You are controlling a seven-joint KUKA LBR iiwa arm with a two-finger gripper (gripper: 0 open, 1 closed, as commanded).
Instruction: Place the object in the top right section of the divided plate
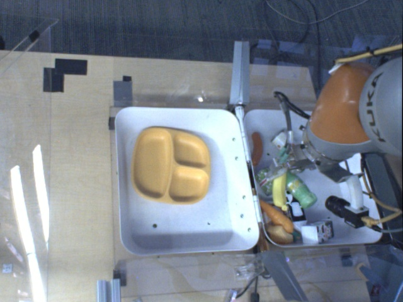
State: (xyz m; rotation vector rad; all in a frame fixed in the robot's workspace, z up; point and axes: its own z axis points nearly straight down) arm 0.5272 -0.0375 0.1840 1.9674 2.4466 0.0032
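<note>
Where the left bin is seen, a yellow divided plate lies in it, with one long section at the left and two smaller ones at the right. Toys are piled in the right bin: a sausage, a banana, a green bottle and a carrot. The arm is bent down over this pile, with the gripper set just above the banana. Which toy is targeted cannot be told, nor its direction.

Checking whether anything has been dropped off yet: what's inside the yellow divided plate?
All three sections of the divided plate show bare yellow, nothing covered. The toy food remains in the right bin, partly hidden beneath the arm.
</note>
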